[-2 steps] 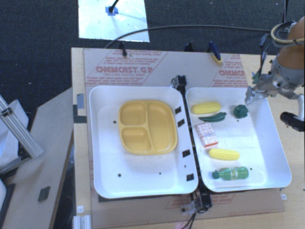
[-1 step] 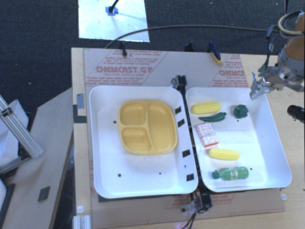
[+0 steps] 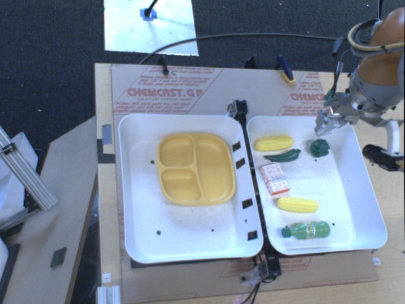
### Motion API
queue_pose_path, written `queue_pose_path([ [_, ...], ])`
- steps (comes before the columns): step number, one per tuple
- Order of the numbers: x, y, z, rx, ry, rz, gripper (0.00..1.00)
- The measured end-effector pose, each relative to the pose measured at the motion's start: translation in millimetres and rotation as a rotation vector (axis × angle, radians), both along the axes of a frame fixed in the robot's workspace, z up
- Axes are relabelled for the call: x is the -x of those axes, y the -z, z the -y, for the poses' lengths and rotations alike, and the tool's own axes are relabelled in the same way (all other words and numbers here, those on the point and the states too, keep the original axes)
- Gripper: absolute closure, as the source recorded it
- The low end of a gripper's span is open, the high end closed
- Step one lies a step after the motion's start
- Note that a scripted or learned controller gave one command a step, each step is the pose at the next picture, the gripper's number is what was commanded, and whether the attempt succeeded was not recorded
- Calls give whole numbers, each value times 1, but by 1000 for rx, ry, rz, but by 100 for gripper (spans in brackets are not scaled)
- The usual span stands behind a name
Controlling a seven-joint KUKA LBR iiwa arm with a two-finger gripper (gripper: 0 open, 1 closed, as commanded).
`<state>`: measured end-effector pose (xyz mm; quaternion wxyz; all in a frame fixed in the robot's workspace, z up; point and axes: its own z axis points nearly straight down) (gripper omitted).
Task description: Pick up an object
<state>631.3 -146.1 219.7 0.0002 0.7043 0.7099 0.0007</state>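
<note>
Green bottle (image 3: 306,230) lies low; pincer (image 3: 326,123) hovers above broccoli (image 3: 319,147).

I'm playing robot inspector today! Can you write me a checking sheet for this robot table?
Surface: bench with left bin and right bin, side by side.
Job's things: right bin holds two corn cobs, green chili, broccoli, red-and-white carton, green bottle.
Clutter: yellow divided plate in left bin.
Grippers: gripper above right bin's far edge, near broccoli, holding nothing.
Cables: black cable arcs behind bench.
Surroundings: dark carpet; silver floor sheet.
</note>
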Motion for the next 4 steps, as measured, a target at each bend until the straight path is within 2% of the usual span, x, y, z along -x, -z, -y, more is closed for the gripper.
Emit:
queue_pose_path([
  [1,6,-10,-55,-2,-3,1,100],
  [3,33,5,-146,-1,-2,-2,100],
  [4,40,-8,-199,-2,-3,1,100],
])
